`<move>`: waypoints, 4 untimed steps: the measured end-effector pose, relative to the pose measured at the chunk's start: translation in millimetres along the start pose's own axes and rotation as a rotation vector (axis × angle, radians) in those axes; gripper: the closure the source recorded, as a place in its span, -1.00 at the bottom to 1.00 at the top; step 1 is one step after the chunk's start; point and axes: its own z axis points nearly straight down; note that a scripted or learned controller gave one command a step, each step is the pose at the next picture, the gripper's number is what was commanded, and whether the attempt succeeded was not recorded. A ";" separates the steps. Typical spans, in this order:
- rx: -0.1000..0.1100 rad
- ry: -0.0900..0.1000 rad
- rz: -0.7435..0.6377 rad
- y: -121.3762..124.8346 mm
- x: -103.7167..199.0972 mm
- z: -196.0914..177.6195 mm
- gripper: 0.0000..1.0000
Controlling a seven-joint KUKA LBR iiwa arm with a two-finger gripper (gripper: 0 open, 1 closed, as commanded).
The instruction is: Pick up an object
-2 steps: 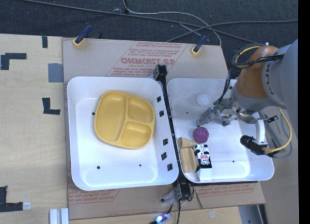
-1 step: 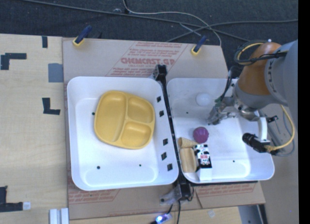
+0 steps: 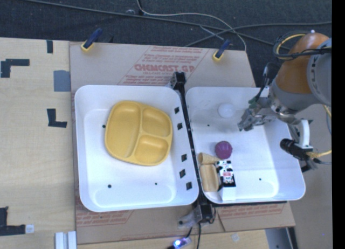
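Observation:
In the right bin (image 3: 280,188) lie a small purple ball (image 3: 223,149), a white ball (image 3: 226,110), a tan wedge-shaped piece (image 3: 207,175) and a small black-and-white box (image 3: 226,177). My gripper (image 3: 249,121) hangs over the right bin's upper middle, just right of the white ball and up-right of the purple ball. Nothing shows between its fingers, and I cannot make out how far apart they stand. The grey arm with its orange band (image 3: 302,64) comes in from the right.
The left bin (image 3: 91,188) holds a yellow divided plate (image 3: 138,132). Black clips run along the divider (image 3: 184,135) between the bins. Cables cross the dark floor behind the bench, and yellow-blue clamps (image 3: 91,39) pin the cardboard.

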 end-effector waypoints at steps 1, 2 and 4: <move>-0.002 -0.001 0.000 -4.5 -5.4 -59.7 1.00; 0.002 0.001 0.000 -4.0 -4.7 -64.1 1.00; 0.004 0.002 -0.005 11.7 93.9 -64.8 1.00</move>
